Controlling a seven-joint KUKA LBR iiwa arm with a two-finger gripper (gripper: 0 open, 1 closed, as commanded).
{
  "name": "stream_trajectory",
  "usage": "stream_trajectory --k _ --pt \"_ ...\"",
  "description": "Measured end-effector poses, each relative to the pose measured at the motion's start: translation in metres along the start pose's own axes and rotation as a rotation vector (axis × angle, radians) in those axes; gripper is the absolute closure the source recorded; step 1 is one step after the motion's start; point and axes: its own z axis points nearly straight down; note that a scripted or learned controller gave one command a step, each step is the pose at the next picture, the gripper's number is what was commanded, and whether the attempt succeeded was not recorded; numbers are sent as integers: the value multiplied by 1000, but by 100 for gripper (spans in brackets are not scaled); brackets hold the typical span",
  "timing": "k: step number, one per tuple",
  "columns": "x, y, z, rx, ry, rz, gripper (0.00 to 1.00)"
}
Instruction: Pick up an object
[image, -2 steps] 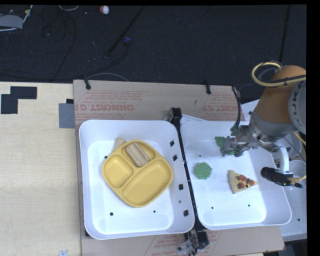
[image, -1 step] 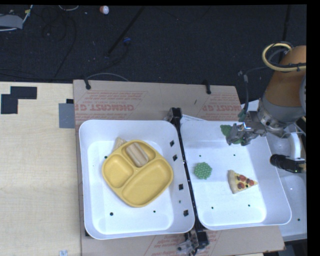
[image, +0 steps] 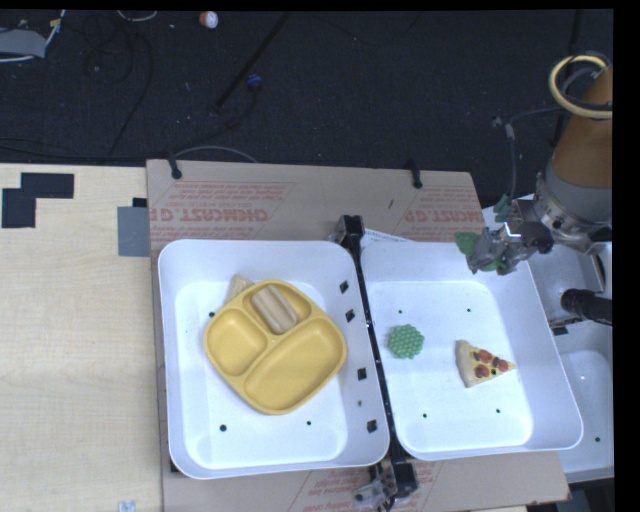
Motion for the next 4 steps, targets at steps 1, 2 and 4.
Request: stream_trajectory --k 1,2,4 --pt "55 -17 -1 6 4 -3 100" --pt "94 -34 14 9 3 -2 100" --pt "184 -60 28 10 3 -3 100"
